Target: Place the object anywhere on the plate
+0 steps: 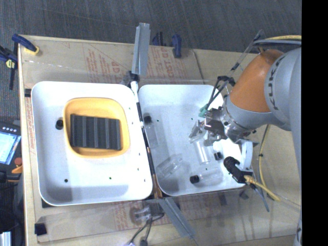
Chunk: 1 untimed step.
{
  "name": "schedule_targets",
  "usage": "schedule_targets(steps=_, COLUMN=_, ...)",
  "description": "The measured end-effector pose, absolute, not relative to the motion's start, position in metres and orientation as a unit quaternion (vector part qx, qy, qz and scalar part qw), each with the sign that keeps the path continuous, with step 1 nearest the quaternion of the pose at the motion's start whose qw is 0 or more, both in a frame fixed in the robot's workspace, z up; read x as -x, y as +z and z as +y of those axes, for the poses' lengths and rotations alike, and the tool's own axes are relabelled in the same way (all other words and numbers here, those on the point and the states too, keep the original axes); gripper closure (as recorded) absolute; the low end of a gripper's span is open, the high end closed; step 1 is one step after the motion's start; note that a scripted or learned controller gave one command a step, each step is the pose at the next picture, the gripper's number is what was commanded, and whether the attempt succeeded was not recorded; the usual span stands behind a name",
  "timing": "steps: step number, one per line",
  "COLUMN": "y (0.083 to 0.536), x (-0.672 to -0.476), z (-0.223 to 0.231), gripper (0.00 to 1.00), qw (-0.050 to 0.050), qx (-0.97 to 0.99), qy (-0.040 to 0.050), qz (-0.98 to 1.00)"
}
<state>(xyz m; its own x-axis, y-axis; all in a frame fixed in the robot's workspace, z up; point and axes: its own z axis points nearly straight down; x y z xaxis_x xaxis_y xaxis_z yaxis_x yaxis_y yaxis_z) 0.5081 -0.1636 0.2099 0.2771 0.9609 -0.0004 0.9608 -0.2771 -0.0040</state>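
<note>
On a pale wooden counter (pixel 77 53) set over dark grey carpet, two shallow white bins sit side by side. The left bin (pixel 46 178) holds the plate (pixel 96 123), a rounded yellow-orange dish with a dark ribbed centre, lying flat near the bin's middle. In the right bin (pixel 169 104), clear plastic objects (pixel 171 165) lie toward the near edge, hard to make out against the white. The arm (pixel 266 94) hangs over that bin's right side, and its wrist hides the gripper (pixel 204 137), so whether the jaws are open or closed cannot be told.
</note>
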Motion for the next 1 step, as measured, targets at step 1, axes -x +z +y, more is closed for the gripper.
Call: schedule_targets(steps=1, y=0.2182, x=-0.5067, z=-0.0963, gripper=1.0, qw=0.003, qx=0.769, qy=0.0018, qz=-0.639)
